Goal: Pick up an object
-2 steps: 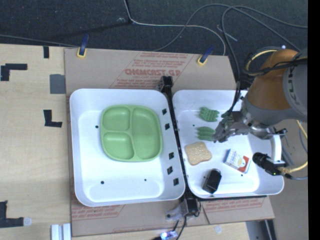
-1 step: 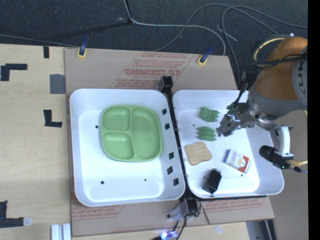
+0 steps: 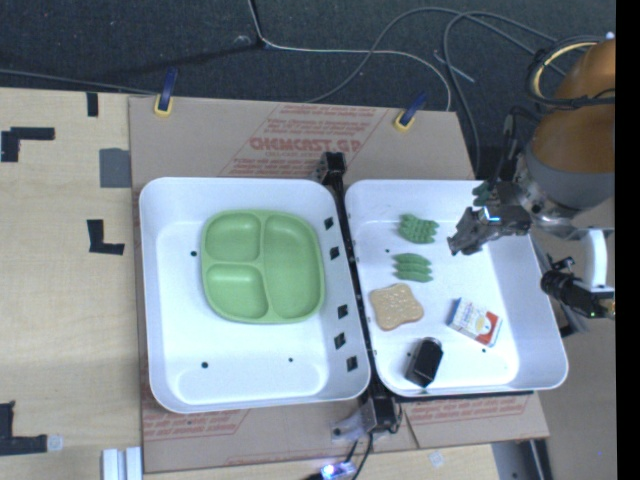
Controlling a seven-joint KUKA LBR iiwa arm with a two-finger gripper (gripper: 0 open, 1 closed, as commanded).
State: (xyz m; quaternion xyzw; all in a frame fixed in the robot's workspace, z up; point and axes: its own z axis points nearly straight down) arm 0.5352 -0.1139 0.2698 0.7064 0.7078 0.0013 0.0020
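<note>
A: What's in the left bin (image 3: 170,268)?

B: A green plate (image 3: 263,266) with three compartments, lying flat near the middle. Nothing sits on it.

A: And the right bin (image 3: 530,298)?

B: Five small things. Two green pea pods: one pod (image 3: 418,230) toward the far side, the second pod (image 3: 412,266) just in front of it, close but not touching. Nearer the camera is a slice of toast (image 3: 396,306), tan, lying flat close to the divider between the bins. To its right lies a small white carton (image 3: 472,321) with red and blue print, tilted. In front, near the bin's near wall, is a black block (image 3: 425,361), apart from the toast.

A: Where's the arm?

B: It comes in from the right, and the tool (image 3: 470,236) hangs over the far right part of the right bin, to the right of the upper pea pod.

A: Is it gripping anything?

B: Nothing sits between its fingers; every item lies on the bin floor. It's dark and small here, so I cannot tell whether it is spread or closed.

A: And the counter (image 3: 60,268)?

B: Pale wood, with brown cardboard (image 3: 300,138) under both bins.
</note>
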